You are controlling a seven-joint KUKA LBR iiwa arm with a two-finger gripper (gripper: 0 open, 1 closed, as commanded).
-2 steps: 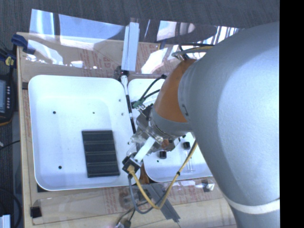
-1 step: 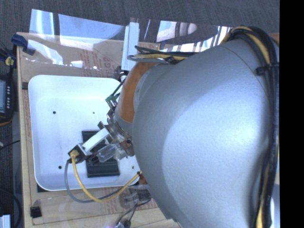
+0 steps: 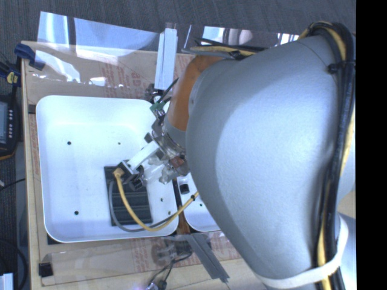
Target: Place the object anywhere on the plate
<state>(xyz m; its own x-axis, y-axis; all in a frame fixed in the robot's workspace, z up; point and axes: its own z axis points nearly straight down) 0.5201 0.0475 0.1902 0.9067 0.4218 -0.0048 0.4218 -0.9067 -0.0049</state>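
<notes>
Overhead, the arm (image 3: 266,138) slants down, end effector (image 3: 160,164) over the white bin (image 3: 72,119).

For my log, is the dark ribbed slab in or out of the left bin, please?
In: the slab lies on the left bin's floor, inside its walls.

I see a dark grey ribbed slab (image 3: 132,209) | rectangular, ribs running lengthwise | lying flat on the floor of the left bin (image 3: 66,180) | in that bin's lower right corner in my view, close beside its right wall | upper end covered | plate or object: I cannot tell
</notes>
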